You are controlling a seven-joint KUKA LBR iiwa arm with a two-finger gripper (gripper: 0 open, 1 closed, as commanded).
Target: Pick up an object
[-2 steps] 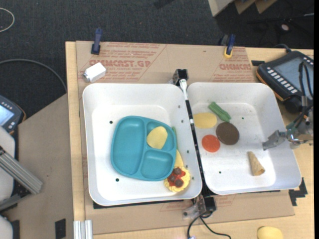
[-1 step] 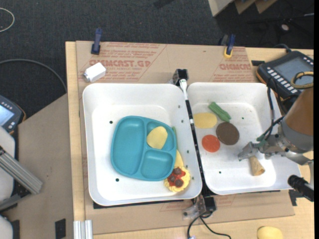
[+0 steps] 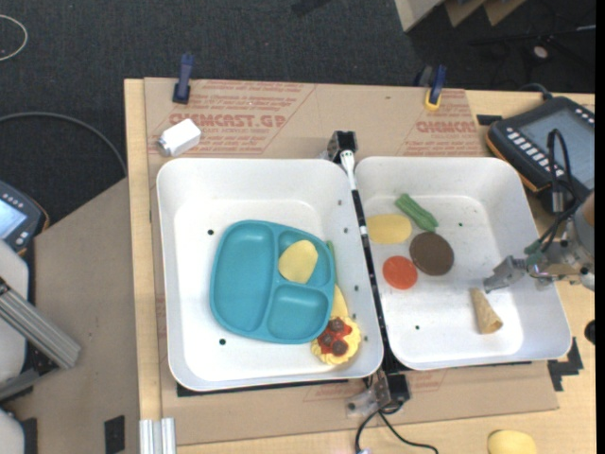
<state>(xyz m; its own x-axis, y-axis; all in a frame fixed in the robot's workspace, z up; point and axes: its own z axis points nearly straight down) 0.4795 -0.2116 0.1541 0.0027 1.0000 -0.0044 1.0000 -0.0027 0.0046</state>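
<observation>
The gripper (image 3: 501, 277) hangs low over the right bin (image 3: 454, 173), near its right wall, and the cone (image 3: 486, 312) lies on the bin floor just below and a little left of it. The cone is the likeliest thing to pick, though the task names none. At this slant the gripper shows as a small grey shape and I cannot tell how wide the jaws stand; nothing is visible between them, so I judge it empty. The main risk is a miss: the cone tapers and lies on its side, so a pinch across the taper could squeeze it out sideways, and a descent slightly off could push it toward the right wall instead of straddling it. The wall itself is near the cone, so a wide approach might clip the rim. Left of the cone sit the brown disc (image 3: 431, 253), touching or nearly touching the red disc (image 3: 400, 272), with the yellow piece (image 3: 388, 228) and green piece (image 3: 416, 212) beyond. These lie flat and low, hard to get under, and a grab there could take two at once. The left bin (image 3: 189, 253) with its blue tray (image 3: 241, 282) lies well apart from the cone.
</observation>
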